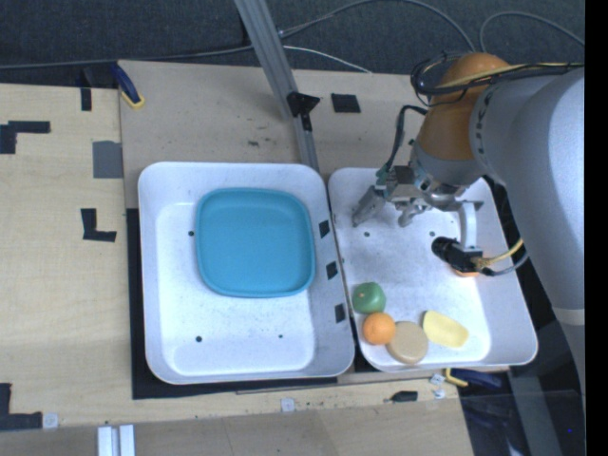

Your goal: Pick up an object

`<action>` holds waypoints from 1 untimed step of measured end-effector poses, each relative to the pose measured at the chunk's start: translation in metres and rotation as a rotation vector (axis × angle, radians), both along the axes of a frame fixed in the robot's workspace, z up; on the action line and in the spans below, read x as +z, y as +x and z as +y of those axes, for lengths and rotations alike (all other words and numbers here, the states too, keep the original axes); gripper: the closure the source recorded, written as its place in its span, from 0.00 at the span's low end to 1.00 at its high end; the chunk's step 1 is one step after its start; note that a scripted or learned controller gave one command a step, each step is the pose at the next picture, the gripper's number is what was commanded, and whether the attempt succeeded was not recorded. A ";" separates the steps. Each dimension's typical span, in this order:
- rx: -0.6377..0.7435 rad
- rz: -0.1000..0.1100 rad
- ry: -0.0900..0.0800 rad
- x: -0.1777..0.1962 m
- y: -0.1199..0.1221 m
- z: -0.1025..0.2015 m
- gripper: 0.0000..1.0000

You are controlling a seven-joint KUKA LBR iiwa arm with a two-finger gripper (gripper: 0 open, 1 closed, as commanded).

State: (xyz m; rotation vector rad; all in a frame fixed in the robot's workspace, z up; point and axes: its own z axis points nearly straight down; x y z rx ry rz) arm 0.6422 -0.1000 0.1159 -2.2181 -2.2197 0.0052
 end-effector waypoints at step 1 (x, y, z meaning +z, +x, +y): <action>0.001 -0.004 0.000 0.013 0.001 0.000 1.00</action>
